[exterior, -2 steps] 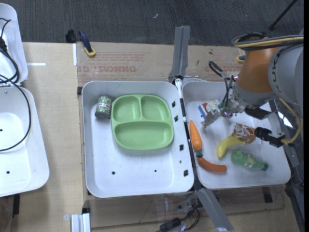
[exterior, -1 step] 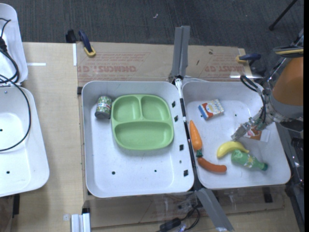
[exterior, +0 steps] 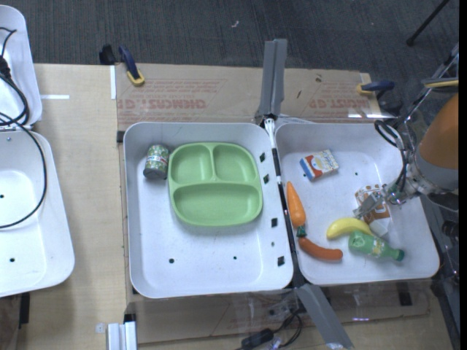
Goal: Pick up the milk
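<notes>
The milk [exterior: 319, 165], a small white carton with blue and red print, lies flat on the floor of the right bin [exterior: 416, 268]. It is to the left of the claw [exterior: 374, 204] and a little farther up in the view, clearly apart from it, and nothing touches it.

The claw hangs low over the right part of the same bin, at the end of the grey arm that comes in from the right. Whether the claw is open or closed I cannot tell, because its tip is small and blurred. A brown and white patch sits there, and I cannot say if it belongs to the claw or is a separate thing. The milk is not in the claw.

Just below the claw lies a yellow banana [exterior: 349, 227], and beside that a green bottle [exterior: 373, 245] on its side. Lower and to the left of the claw is a reddish sausage [exterior: 319, 249]. An orange carrot [exterior: 295, 204] lies to the left, near the wall between the bins.

Far to the left of the claw, the left bin [exterior: 146, 268] holds a green divided plate [exterior: 215, 183] and a small can [exterior: 155, 161] just beside it.
</notes>
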Action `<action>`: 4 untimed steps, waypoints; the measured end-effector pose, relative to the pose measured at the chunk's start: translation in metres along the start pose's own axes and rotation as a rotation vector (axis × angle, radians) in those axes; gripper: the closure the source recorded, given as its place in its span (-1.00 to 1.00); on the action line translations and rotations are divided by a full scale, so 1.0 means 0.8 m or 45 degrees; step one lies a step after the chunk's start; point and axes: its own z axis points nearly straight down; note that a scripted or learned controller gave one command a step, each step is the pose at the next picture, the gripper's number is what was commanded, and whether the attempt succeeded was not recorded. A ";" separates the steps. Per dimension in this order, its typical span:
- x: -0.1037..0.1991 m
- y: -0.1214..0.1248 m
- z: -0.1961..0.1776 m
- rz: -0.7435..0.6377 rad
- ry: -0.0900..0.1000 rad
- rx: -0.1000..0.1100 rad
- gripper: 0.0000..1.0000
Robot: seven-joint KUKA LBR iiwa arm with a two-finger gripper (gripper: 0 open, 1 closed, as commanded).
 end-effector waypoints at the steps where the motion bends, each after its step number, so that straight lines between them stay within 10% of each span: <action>1: -0.004 -0.001 -0.011 0.006 -0.007 -0.001 1.00; 2: 0.048 -0.035 -0.158 0.142 -0.010 0.003 1.00; 3: 0.048 -0.036 -0.157 0.143 -0.009 0.004 -1.00; 4: 0.016 -0.033 -0.012 0.055 -0.009 0.002 -1.00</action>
